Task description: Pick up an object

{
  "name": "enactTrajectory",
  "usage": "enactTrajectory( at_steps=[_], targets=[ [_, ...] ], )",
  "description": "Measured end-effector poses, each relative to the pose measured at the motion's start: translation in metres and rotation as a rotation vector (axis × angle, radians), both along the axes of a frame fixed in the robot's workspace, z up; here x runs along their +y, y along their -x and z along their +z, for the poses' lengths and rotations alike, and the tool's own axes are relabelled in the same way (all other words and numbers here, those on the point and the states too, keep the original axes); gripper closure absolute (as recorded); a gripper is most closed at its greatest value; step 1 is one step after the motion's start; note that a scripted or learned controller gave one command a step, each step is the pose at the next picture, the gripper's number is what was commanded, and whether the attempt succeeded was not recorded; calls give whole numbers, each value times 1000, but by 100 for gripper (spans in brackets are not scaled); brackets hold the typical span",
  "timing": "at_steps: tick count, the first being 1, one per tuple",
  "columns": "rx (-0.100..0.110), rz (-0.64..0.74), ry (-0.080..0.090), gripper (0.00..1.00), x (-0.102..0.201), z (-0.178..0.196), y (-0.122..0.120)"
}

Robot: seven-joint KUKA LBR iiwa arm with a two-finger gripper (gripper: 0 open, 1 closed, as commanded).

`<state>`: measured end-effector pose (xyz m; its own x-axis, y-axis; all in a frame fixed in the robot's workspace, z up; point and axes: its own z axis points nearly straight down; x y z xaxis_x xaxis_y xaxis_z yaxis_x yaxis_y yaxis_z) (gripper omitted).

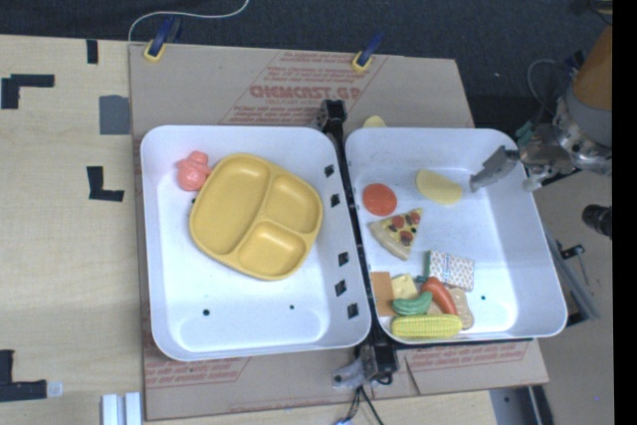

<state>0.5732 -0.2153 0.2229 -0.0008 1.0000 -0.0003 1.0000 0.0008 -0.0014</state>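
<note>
The right bin (pixel 498 244) holds several toy foods. A pale yellow oval piece (pixel 439 186) lies near its back, with a red round piece (pixel 379 199) and a pizza slice (pixel 398 232) to its left. At the front lie a corn cob (pixel 426 325), a red-orange pepper (pixel 439 296), a yellow cheese block (pixel 403 286) and a checkered cracker (pixel 451 268). My gripper (pixel 501 180) hangs over the bin's right back corner, just right of the yellow oval piece. It is open, and nothing is between its fingers.
The left bin (pixel 169 304) holds a yellow divided plate (pixel 256 215) and a pink toy (pixel 192 171) at its back left. A small yellow object (pixel 373 122) sits just behind the right bin. A black divider (pixel 343 214) joins the bins.
</note>
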Motion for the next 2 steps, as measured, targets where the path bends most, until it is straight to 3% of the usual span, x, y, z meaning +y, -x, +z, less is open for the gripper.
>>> enactTrajectory(
  at_steps=[1,2],
  targets=[
    [1,6,-2,0,36,-72,-82],
    [0,4,0,0,109,-141,-58]
  ],
)
